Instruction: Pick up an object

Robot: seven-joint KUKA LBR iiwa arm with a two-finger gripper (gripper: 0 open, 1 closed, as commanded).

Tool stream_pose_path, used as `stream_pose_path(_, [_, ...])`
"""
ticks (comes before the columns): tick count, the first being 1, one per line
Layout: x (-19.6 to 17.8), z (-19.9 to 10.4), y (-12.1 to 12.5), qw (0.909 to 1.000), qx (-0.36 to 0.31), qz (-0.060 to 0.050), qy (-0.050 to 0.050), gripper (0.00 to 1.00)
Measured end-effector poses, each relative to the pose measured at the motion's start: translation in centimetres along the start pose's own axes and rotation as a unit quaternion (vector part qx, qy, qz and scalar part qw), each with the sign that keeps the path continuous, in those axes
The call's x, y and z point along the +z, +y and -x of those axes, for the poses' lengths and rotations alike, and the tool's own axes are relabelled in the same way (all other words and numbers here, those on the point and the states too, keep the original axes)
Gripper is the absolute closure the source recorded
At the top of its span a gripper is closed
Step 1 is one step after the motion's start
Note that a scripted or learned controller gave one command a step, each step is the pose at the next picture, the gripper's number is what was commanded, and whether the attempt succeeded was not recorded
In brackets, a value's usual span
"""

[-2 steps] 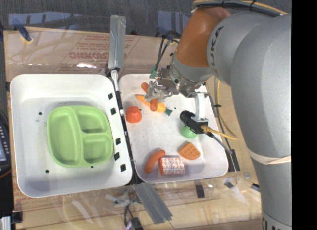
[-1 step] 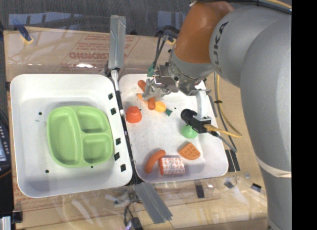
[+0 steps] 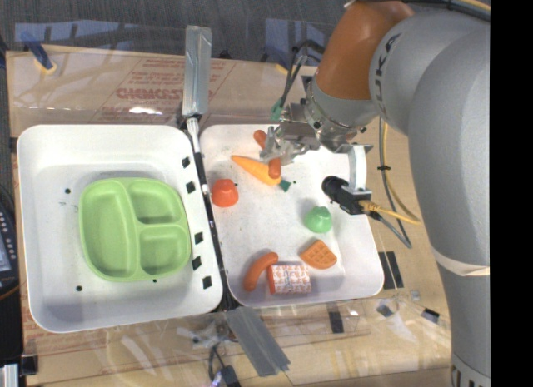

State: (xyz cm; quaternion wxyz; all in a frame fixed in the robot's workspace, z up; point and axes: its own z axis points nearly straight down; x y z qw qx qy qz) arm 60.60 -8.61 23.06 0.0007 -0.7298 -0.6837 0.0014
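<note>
Gripper (image 3: pixel 276 157) low over the right bin (image 3: pixel 366 281) — fingers' state unreadable.
It hovers at the toy carrot (image 3: pixel 254 168) — maybe touching.

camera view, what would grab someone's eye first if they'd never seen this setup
The big grey arm with its orange band comes in from the right, its tool low over the far part of the right bin, just above the carrot. Next is the bright green divided plate lying alone in the left bin. Small toy foods are scattered across the right bin, such as a green pepper and a sausage.
</note>
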Motion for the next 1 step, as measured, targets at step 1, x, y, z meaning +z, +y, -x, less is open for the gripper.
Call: stream_pose_path(1, [4.50,1.21,-9.08,0.9897,-0.143,-0.001,0.001,1.00])
